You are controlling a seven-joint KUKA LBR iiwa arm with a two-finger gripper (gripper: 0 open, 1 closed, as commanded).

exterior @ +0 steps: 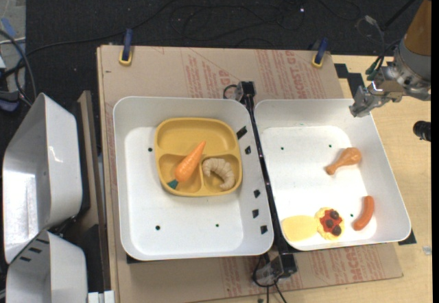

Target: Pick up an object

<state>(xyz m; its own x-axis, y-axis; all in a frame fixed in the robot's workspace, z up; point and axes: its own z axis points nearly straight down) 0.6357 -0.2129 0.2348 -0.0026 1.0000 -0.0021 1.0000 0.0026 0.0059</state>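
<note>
- The arm (417, 34) comes in from the right side; it sits above the far right corner of the right bin (302, 137).
- The gripper (361, 104) hangs just over that bin's far right rim; nothing is between its fingers; I cannot tell if the claw is apart or together.
- In the right bin, a toy drumstick (343, 160) lies near the right side, about halfway down; it does not touch the other toys.
- A sausage (363, 212) lies by the near right corner, tilted.
- A yellow egg piece (299, 227) lies flat by the near edge; just beside it is a small cake (330, 222) with red and dark berries on top.
- The left bin (137, 178) holds a yellow plate (195, 131) with three parts; the plate sits in the middle, closer to the far edge.
- A carrot (190, 162) lies tilted across the plate's divider; a pale shrimp (221, 171) is curled in the near right part, beside the carrot.
- Both bins sit side by side on a brown board (206, 68); yellow clamps (125, 55) grip its far edge.
</note>
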